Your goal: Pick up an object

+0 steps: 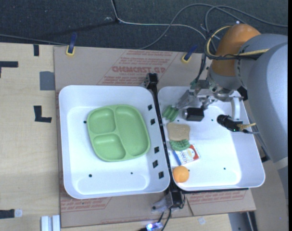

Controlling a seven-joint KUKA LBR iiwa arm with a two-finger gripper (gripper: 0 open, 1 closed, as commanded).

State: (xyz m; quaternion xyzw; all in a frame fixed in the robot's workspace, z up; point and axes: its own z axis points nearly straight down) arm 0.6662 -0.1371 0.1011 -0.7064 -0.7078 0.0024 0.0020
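Observation:
My gripper (190, 108) hangs low over the back left part of the right bin (232, 153). Just left of it lies a small green object (171, 112) against the bin's left wall. In front of that sits a tan sponge-like block (178, 131) on a green piece, then a white and red packet (186, 155), then an orange ball (181, 174) at the front left corner. I see nothing held between the fingers.
The left bin (73, 129) holds a green divided plate (118, 132). A black clip rail (157, 124) separates the bins. Cables run over the dark cloth behind. The right half of the right bin shows bare white floor.

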